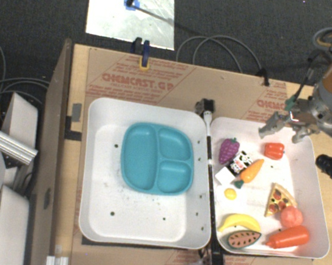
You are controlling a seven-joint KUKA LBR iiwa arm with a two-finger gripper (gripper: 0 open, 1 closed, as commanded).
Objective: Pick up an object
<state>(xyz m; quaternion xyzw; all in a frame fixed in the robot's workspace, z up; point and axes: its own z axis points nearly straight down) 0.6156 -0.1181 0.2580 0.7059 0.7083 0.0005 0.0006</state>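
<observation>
I see the fingers spread wide apart at the upper right of the frame, with nothing between them, over the top edge of the right bin. Just below them lies a red pepper, apart from the fingers. Further down the bin sit purple grapes, a carrot, a pizza slice, a banana and a watermelon slice. The left bin holds a teal divided plate.
</observation>
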